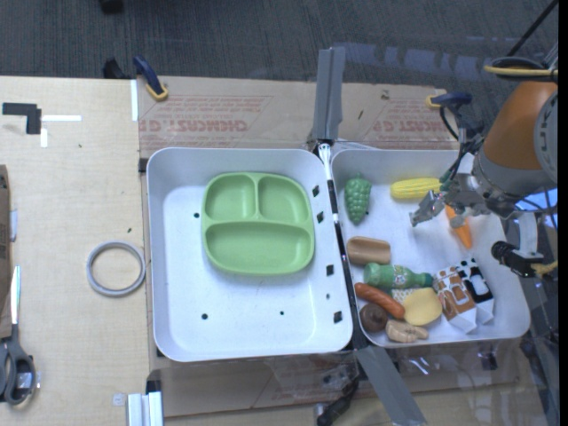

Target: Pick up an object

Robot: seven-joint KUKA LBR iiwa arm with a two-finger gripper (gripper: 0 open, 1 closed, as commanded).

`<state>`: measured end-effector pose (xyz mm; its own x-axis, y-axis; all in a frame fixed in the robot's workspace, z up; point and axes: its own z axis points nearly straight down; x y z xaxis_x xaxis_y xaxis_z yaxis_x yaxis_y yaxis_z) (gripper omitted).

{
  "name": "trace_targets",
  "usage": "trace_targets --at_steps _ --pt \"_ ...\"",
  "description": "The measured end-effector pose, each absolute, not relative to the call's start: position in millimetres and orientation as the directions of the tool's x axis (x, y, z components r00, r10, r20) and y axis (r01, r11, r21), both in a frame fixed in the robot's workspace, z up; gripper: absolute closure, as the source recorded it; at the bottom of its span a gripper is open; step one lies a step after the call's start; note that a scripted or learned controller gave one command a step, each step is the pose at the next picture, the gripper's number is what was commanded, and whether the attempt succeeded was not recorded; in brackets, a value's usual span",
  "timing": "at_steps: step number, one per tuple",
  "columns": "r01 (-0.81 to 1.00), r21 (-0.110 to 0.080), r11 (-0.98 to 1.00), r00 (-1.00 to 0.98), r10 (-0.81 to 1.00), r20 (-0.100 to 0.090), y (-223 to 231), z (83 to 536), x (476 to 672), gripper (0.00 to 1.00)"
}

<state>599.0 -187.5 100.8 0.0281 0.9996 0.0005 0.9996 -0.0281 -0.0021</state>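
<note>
The grey arm with its orange band reaches in over the right-hand shallow white bin (519, 322), and its pincer (429, 209) hangs low in the bin's upper part, just below the yellow plastic corn cob (414, 188) and just left of a small orange carrot-shaped piece (462, 234). Its metal fingers look spread a little, with nothing seen between them; how wide they stand is hard to judge at this slant.

The corn cob is the likeliest target, lying on its side near the bin's far wall. It looks like hollow toy plastic: light, fairly stiff, with a rounded, bumpy skin that could roll or squirt out of a pinch. The best hold is probably across its middle, fingers on either side of the short axis, not end to end.

Other choices lie further down the bin: a green bunch of toy grapes (358, 197), a brown hot-dog bun (368, 250), a green bottle-like piece (397, 277), an orange-red sausage shape (380, 298), a yellow lemon-like disc (422, 308) and a small printed carton (460, 295). These are crowded together and touching, so a grip there risks nudging neighbours.

The left bin (169, 264) holds a pale green divided plate (258, 222).
</note>
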Motion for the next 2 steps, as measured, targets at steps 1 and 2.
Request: trace_targets --at_steps 1,2 --pt "0.996 0.000 0.094 -0.094 0.996 -0.001 -190 92 635.9 0.00" --pt "0.997 0.001 -0.078 0.078 0.997 0.000 -220 145 659.9 0.00"
